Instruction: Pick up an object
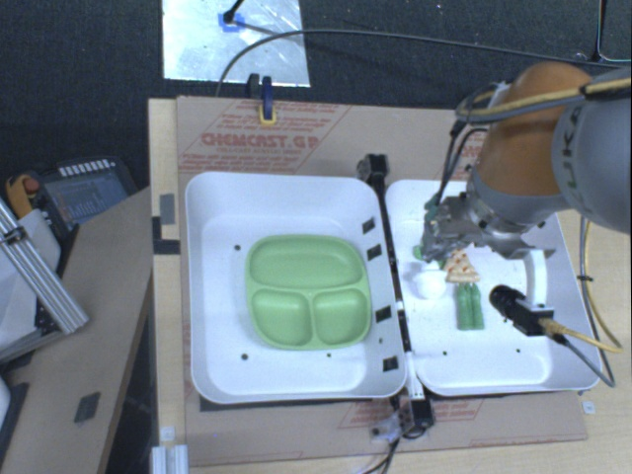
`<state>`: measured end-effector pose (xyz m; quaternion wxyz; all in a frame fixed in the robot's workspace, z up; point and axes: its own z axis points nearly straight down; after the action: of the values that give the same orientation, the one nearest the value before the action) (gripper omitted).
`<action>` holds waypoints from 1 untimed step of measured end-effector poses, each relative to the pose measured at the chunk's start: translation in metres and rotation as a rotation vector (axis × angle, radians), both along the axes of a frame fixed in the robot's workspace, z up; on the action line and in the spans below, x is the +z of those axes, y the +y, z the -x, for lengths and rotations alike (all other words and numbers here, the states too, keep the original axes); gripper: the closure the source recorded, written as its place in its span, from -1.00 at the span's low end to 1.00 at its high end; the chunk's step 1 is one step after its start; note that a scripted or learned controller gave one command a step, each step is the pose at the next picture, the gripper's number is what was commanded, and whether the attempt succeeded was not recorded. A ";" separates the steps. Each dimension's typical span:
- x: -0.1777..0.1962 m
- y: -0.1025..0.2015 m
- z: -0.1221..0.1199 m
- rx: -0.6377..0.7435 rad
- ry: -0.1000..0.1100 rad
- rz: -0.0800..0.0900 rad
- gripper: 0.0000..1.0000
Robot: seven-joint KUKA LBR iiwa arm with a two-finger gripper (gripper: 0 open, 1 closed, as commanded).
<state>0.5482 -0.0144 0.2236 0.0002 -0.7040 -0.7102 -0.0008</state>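
Note:
My gripper [443, 245] hangs low over the left part of the right bin [494, 363], under the grey and orange arm. Right below it lies a small tan, cracker-like piece [459, 266]. A white rounded object [430, 284] rests just to the lower left of the gripper. A long green object [470, 307] lies lengthwise below the tan piece. A small green bit [418, 253] peeks out at the gripper's left side. Whether anything sits in the gripper is hidden by the wrist.
The left bin [217, 215] holds a light green divided plate [307, 291] with three compartments. A black divider strip [383, 255] runs between the two bins. Cardboard lies under the bins, and a side table with equipment stands at far left.

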 end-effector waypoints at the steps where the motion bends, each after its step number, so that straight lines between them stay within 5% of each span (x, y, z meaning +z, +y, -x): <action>1: -0.009 0.058 -0.004 0.001 0.000 0.000 1.00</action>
<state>0.5521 0.0438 0.2147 0.0003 -0.7036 -0.7106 -0.0011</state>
